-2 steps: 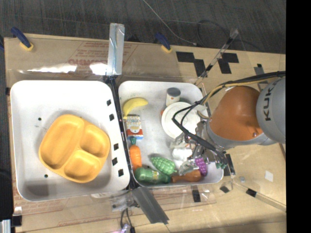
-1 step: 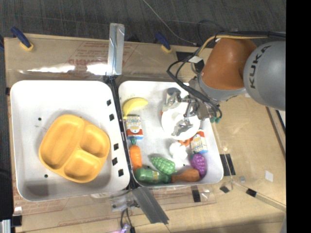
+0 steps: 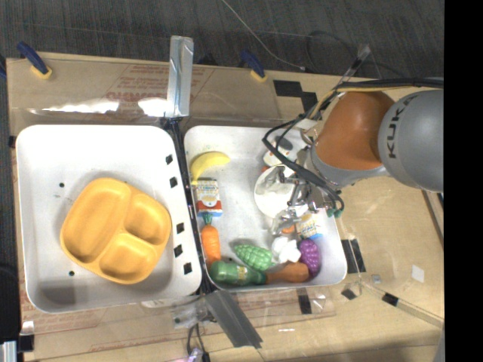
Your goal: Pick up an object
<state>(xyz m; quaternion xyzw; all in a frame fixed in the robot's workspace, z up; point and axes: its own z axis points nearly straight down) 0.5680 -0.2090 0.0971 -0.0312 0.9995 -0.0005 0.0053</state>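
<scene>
The arm's gripper (image 3: 296, 216) sits low in the right bin (image 3: 241, 138), over the toy pile at 5 o'clock; can't tell its grip. The carrot (image 3: 210, 241) by the left wall lies lengthwise, pointing 6 o'clock.

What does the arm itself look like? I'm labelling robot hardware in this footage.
The arm is smooth grey with black KUKA lettering and a glossy orange band above the wrist. Black cables loop around the wrist, and the metallic gripper sits beneath it.
</scene>
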